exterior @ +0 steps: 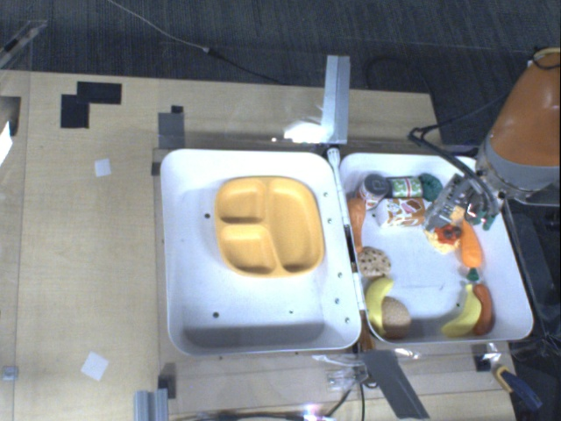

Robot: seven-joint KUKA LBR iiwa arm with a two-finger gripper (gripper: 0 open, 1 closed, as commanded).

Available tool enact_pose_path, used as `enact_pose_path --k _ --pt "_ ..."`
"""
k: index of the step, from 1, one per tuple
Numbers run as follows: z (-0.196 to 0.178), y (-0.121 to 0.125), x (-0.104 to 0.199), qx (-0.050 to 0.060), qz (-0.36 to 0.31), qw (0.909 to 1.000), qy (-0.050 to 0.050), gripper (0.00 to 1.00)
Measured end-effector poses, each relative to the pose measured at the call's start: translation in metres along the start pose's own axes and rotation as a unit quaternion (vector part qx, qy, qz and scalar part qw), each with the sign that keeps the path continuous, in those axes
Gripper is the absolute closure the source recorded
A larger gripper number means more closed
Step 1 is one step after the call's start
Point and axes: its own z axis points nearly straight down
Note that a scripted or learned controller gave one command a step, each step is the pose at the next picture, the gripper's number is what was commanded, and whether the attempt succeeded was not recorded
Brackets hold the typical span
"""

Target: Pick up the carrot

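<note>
The carrot (472, 246) lies in the right bin (517, 274) near its right wall, slightly tilted, with a banana (465, 315) nearer and a cookie (373, 260) to the left. Just beyond the carrot's far end hovers the gripper (459, 207); whether it is clenched cannot be told. In the left bin (188, 261) sits a yellow tray (266, 224).
</note>
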Motion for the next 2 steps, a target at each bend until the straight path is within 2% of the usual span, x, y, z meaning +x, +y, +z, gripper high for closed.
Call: enact_pose_path --k 1,2 --pt "0.000 0.000 0.000 0.000 0.000 1.0000 0.000 0.00" --pt "0.126 -0.057 -0.067 0.002 -0.021 0.9998 0.001 0.00"
